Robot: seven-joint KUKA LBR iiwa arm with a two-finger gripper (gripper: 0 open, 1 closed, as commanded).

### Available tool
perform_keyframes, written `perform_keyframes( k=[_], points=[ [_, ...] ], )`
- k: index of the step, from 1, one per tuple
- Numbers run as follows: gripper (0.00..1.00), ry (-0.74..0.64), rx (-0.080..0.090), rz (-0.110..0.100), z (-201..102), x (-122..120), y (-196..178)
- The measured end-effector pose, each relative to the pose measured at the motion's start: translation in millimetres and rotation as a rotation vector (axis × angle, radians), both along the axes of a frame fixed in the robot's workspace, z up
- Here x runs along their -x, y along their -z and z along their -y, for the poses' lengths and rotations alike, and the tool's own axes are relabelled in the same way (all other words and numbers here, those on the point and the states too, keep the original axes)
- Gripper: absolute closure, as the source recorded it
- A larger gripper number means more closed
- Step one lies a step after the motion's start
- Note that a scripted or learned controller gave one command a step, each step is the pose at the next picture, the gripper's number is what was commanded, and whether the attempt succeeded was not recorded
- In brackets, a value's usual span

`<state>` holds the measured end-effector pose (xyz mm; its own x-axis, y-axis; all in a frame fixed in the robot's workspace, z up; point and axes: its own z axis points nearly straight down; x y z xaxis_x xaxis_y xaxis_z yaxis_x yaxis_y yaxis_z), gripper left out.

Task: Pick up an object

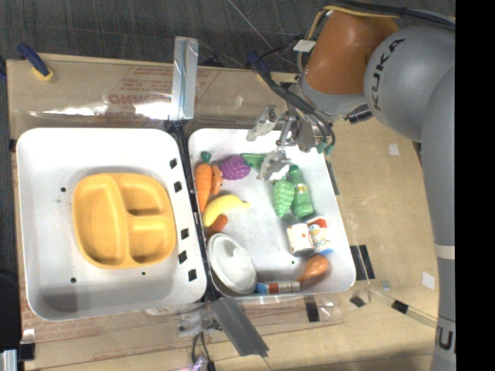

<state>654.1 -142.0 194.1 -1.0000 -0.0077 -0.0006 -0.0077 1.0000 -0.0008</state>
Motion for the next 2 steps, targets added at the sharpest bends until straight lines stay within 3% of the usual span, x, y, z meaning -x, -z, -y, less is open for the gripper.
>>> perform_keyframes(
  k=[1, 2],
  points=[
    [0.0, -0.043, -0.003, -0.008, 14.4, 15.0, 106.5],
    [0.0, -0.366, 0.001, 0.002, 69.0, 28.2, 100.7]
  ],
)
